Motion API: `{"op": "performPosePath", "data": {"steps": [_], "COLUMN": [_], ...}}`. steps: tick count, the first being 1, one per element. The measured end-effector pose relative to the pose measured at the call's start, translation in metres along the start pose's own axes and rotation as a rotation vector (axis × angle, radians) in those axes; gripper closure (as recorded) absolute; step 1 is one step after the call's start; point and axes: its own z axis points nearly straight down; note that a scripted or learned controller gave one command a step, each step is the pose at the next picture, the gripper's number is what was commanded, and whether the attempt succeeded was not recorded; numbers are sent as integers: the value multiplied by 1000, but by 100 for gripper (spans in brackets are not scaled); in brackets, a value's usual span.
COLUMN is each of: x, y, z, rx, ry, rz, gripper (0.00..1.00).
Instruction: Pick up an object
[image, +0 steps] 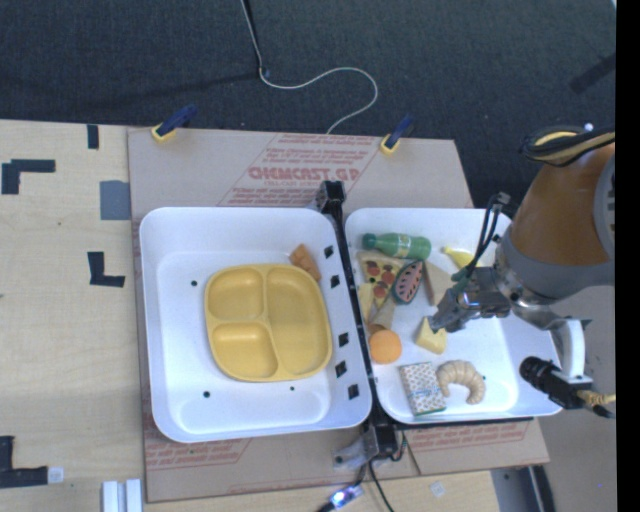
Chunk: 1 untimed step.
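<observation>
1. Gripper (447, 318): hanging low over the right bin (500, 222), reaching in from the right side of the camera view, its dark tip pointing down and to the left. Whether it is apart or together I cannot tell; the tip is too dark and small to read, and nothing is showing clamped in it.
2. Cheese wedge (432, 336): pale yellow, lying on the bin floor just below and left of the gripper tip, touching it or nearly so. Judged the likeliest target, being the nearest item to the tip.
3. Croissant (462, 379): tan, curled, resting near the bin's front edge, just beyond the wedge.
4. Patterned packet (422, 388): lying flat, touching the croissant's left side.
5. Orange (385, 346): round, sitting close to the divider, left of the wedge.
6. Watermelon slice (407, 281) and pizza slice (377, 279): lying side by side, up and left of the gripper.
7. Green bottle (397, 245): lying on its side near the bin's far wall.
8. Banana (458, 257): small yellow piece, above the gripper, partly behind the cable.
9. Left bin (160, 300): holding a yellow divided plate (267, 322) at its middle and a small orange-brown piece (305, 262) beside the plate's far right corner; well apart from the gripper.
10. Placement note: the toy foods are lying loose and scattered, apparently so that any one offers a grasp.
</observation>
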Motion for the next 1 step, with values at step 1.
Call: {"op": "performPosePath", "data": {"steps": [1], "x": [53], "y": [0], "z": [-6], "rx": [0], "ry": [-1], "rz": [0], "gripper": [100]}}
